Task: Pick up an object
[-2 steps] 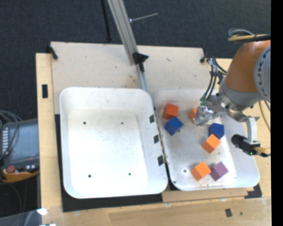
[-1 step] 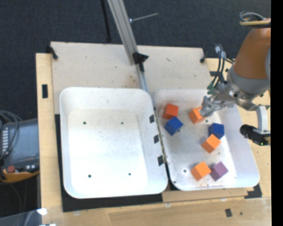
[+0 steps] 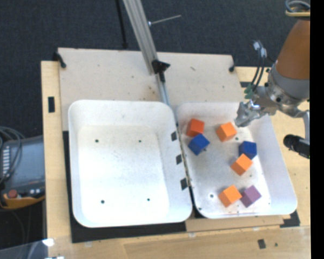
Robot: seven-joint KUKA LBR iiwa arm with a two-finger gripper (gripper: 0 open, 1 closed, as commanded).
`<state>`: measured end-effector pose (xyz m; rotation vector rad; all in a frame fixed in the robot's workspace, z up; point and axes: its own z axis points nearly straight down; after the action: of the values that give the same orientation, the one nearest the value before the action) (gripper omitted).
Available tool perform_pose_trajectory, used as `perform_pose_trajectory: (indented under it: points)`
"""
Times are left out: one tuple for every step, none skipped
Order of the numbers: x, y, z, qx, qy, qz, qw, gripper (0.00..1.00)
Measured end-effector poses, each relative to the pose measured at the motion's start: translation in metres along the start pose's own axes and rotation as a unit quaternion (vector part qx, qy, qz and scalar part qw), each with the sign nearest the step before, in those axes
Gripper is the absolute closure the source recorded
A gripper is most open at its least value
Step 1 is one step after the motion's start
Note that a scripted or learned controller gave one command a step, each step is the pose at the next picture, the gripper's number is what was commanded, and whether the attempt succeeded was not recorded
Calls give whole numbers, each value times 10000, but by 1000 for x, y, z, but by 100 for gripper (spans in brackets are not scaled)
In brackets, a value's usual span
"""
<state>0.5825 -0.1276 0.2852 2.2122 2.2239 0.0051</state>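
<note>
Orange cube lies just left of the jaws, whose spread is unclear.

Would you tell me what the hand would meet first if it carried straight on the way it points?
Probably the orange cube just below-left of the hand, though depth is unclear from this view.

Single fixed camera above the bench, looking down at a slant. Takes in both white bins, far enough back for surrounding dark floor. Arm enters from right.
</note>
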Motion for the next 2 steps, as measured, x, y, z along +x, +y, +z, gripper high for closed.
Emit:
perform_pose_trajectory:
  points:
    - [48,14,17,35,7,-5,10000,100]
    - [109,25,24,28,10,-10,10000,100]
